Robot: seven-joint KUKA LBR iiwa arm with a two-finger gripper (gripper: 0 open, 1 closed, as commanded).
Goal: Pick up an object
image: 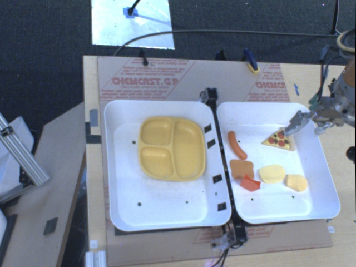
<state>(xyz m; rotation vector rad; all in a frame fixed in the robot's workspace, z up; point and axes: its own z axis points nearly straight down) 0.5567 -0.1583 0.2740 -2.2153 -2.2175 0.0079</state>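
The right bin (322, 166) holds several toy foods. These are a pizza slice (280, 141), an orange sausage (236, 144), a brown toast piece (241, 168), a red wedge (250, 183), a pale yellow round (272, 174) and a yellow chunk (296, 182). My gripper (308, 125) hovers over the bin's far right part, just up and right of the pizza slice. It is open, with nothing between its fingers. The left fingertip (295, 124) is close above the slice's top corner.
In the left bin (122, 204) lies a yellow divided plate (170, 148). A black hinge strip (219, 160) runs between the bins. Behind the bins are a blue clamp (251, 61) and a shiny sheet (131, 15). Cables hang at the far right.
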